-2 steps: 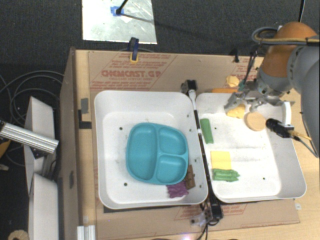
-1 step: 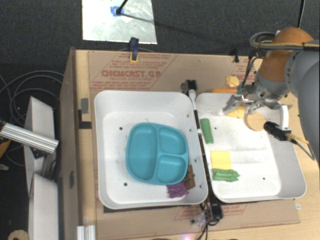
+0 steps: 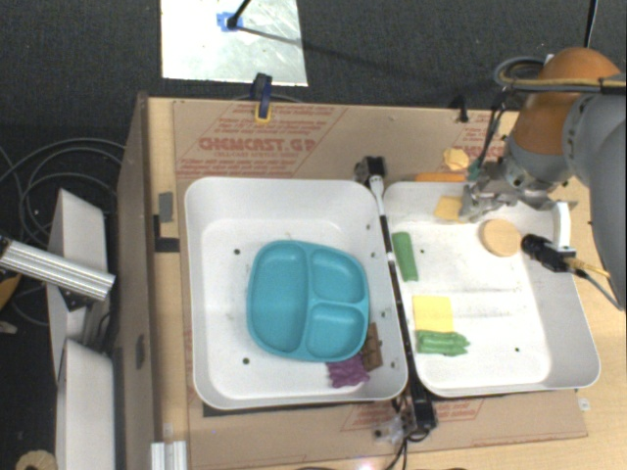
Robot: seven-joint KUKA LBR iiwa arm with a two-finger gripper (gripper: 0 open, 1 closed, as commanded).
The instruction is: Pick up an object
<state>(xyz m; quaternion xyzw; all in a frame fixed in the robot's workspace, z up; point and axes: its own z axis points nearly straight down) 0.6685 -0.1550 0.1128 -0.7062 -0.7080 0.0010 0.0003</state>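
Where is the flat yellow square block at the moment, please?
The flat yellow square block lies in the right-hand white bin, toward its near left part, directly above the bumpy green piece and below the green stick.

- Arm [image 3: 578, 116] reaches in from the right, orange band on top; jaws [image 3: 477, 202] low over the far end of the right bin [image 3: 549, 360], finger state not readable.
- Just beside the jaws: a yellow piece [image 3: 449, 209] and a tan round disc [image 3: 501, 237].
- Right bin also has a green stick [image 3: 404, 257] along its left wall, a yellow square [image 3: 433, 313], and a green bumpy piece [image 3: 442, 342] touching the square's near edge.
- Left bin [image 3: 220, 213] holds a blue divided plate [image 3: 308, 301]; purple piece [image 3: 345, 371] and brown piece [image 3: 372, 349] at the plate's near right edge.
- Both bins sit on a cardboard sheet [image 3: 255, 140] on the table.
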